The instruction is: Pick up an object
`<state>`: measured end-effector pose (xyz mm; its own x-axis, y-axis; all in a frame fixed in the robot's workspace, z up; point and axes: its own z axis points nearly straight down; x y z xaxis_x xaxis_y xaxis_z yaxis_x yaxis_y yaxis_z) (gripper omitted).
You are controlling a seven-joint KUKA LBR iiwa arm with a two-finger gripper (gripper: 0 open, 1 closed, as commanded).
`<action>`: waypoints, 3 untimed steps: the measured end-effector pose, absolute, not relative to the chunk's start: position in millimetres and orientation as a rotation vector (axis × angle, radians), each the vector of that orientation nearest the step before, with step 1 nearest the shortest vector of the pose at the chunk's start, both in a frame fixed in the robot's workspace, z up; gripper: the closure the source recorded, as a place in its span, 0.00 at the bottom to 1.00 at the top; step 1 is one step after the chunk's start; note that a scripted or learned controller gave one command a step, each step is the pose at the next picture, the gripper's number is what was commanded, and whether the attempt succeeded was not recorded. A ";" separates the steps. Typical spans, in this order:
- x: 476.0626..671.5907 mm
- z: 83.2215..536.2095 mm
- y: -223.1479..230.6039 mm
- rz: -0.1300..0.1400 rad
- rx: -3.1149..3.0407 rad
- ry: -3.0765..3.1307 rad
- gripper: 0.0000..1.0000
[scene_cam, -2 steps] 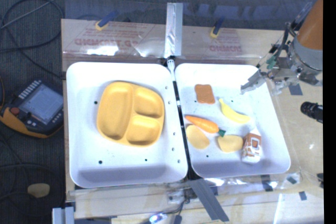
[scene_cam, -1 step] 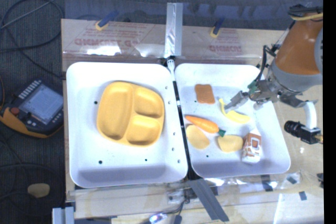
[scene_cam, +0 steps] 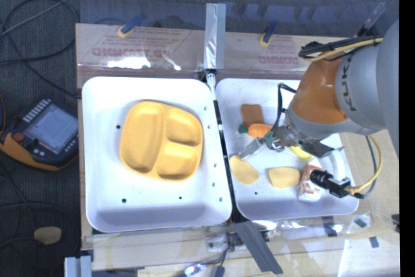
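Observation:
The right bin (scene_cam: 285,207) holds several small food toys. A brown block (scene_cam: 251,113) lies near its back left, with an orange carrot with a green end (scene_cam: 259,130) just in front of it. Two pale yellow slices (scene_cam: 244,170) (scene_cam: 284,176) lie toward the front. A small yellow piece (scene_cam: 300,152) peeks out from under the wrist. My gripper (scene_cam: 262,141) hangs low over the bin's middle, right beside the carrot and above the left slice. Nothing is visibly held.
The left bin (scene_cam: 104,204) holds a large yellow divided plate (scene_cam: 161,139). A raised divider (scene_cam: 220,139) separates the two bins. The grey and orange arm (scene_cam: 331,97) covers the right bin's back right. A handheld pendant (scene_cam: 42,133) lies on the floor at the left.

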<state>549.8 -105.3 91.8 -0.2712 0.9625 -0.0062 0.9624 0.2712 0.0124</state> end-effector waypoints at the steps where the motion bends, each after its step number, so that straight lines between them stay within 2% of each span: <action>1: 607.5 101.2 -107.1 -0.004 2.198 2.246 0.00; 2: 606.9 109.1 -106.9 -0.008 2.199 2.249 1.00; 3: 643.6 106.3 -120.7 -0.007 1.924 2.482 1.00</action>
